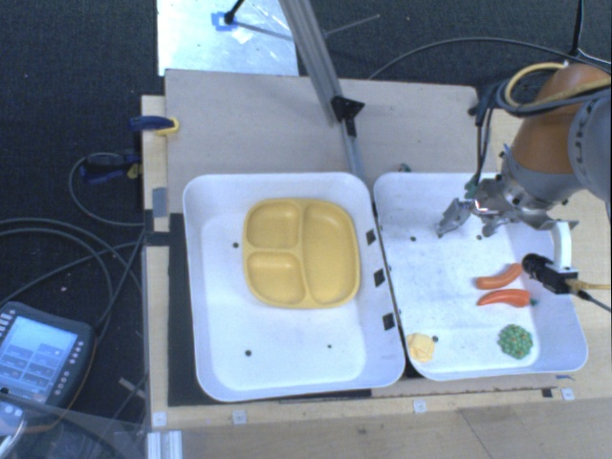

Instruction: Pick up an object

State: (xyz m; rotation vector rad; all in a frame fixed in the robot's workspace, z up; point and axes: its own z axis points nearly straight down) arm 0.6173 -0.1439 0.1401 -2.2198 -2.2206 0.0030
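My gripper hangs over the upper middle of the right bin, fingers spread open with nothing between them. Two orange-red sausage-shaped pieces lie to its lower right, one just above the other. A green broccoli-like piece rests near the bin's front right corner. A small pale yellow piece sits at the front left corner. All of them lie apart from the gripper.
A yellow divided plate lies in the left bin. A slanted grey pole crosses the bench's back. A black connector on the arm overhangs the right bin's right side. Cables and a pendant lie on the floor at left.
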